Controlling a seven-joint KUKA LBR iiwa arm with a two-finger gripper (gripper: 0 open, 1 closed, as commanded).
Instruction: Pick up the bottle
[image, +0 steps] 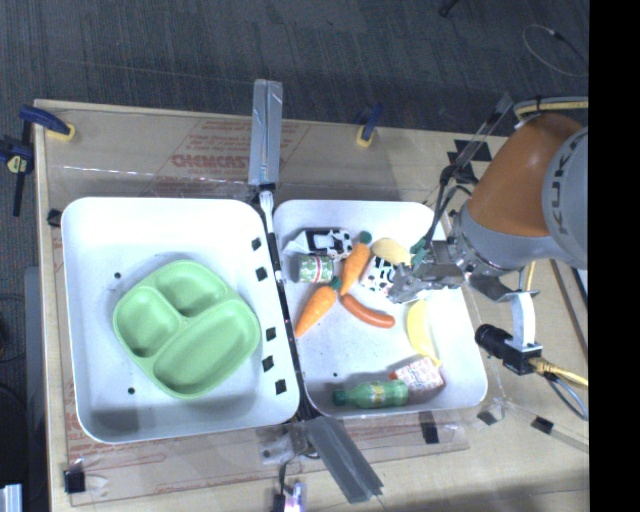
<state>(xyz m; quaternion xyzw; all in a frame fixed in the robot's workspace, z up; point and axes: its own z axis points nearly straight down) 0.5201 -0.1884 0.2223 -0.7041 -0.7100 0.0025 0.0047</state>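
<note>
Right bin (452, 372), free room and obstacles. The green bottle (371, 395) lies on its side along the near wall, open from above, with bare white floor just behind it. A red-and-white packet (420, 373) touches its right end, and a banana (421, 331) lies just beyond. Two carrots (335, 288), a sausage (367, 311), a small can (316, 268) and a black-and-white patterned item (378, 274) crowd the far half. The tool (410, 283) and arm (525, 200) occupy the right far side. In the left bin (90, 400), a green divided plate (187, 326) takes the middle, with bare floor around it.
</note>
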